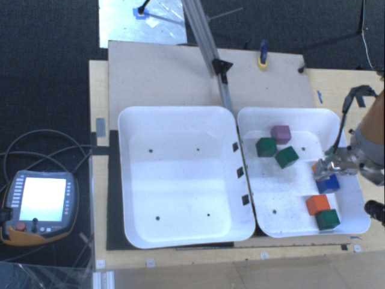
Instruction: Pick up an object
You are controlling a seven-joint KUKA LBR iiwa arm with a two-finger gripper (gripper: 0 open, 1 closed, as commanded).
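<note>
Gripper [328, 172] low over the right-hand part of the right bin [301, 114], reaching in from the right on a grey arm [374, 142] with a black cable looping above it. Finger opening not readable at this angle, so impossible to say whether anything is held. Directly beneath and just near of the metal tip, a blue block [328, 184], partly covered by the gripper, seemingly touching it. At the gripper's left side, a sliver of an orange object [314, 168], mostly hidden. Further toward the near edge of the same bin, an orange block [317, 204] with a dark green block [328, 220] touching its near-right corner, both close to the bin's near-right corner. Toward the far-left part of this bin, a cluster of three: a purple block [281, 133] farthest, a green block [266, 147] just left and near of it, and a second green block [287, 156] tilted, just right of that one and nearer. To the left, the left bin [129, 161], white, edge to edge with the right one. Far off to the left, on the dark floor beside the bench, a teach pendant [39, 206] with a lit screen and trailing cables.
</note>
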